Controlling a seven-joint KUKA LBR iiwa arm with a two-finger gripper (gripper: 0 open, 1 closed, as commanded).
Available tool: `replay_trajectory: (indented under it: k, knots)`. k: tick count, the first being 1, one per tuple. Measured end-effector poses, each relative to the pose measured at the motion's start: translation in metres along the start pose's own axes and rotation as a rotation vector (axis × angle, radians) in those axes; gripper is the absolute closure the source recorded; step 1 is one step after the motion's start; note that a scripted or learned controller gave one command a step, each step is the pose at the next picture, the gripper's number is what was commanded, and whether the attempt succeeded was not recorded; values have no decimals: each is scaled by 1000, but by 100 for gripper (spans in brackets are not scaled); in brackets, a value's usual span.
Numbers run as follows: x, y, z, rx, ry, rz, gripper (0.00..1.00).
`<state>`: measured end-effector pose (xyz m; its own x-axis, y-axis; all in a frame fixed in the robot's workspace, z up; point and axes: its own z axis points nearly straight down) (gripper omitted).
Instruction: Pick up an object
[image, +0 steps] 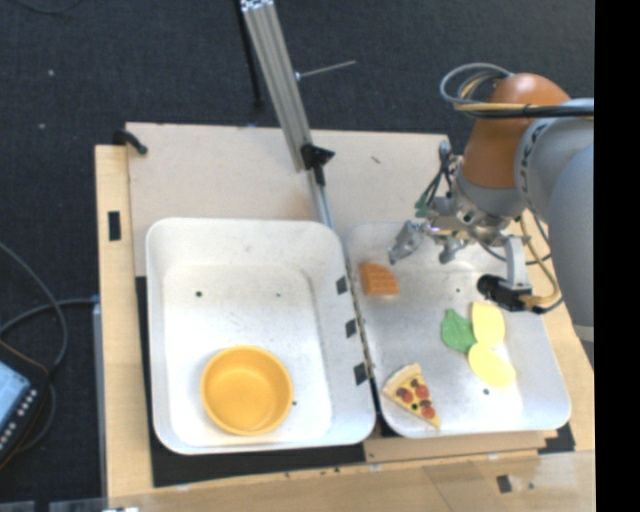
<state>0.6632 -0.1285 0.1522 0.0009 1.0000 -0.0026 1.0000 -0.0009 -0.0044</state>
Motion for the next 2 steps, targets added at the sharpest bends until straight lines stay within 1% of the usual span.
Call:
replay_trajectory:
  k: [1,2]
  knots:
    - [0,2,-15,-9,1,1,100]
    - [-10,-3,-67,-6,2,-1,100]
